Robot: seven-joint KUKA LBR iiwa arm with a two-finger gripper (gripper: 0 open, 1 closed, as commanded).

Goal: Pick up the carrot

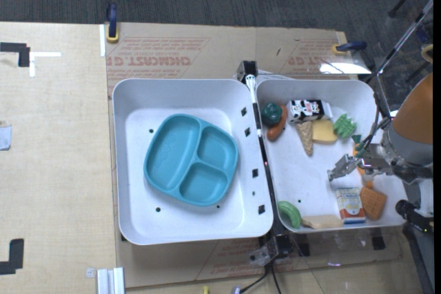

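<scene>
Carrot [276,129] lies at the right bin's [313,189] upper-left corner, beside a dark green ball [273,112], its long axis slanting up-right. Well apart, the claw [342,169] hangs near the right wall, fingers spread and holding nothing; the reach runs leftward and toward the far edge.

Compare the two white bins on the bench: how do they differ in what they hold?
The left bin holds a single teal divided plate; the right bin holds many small toy foods scattered about. The arm's gripper reaches into the right bin, not the left bin. Both are shallow, white and rectangular, set side by side.
</scene>
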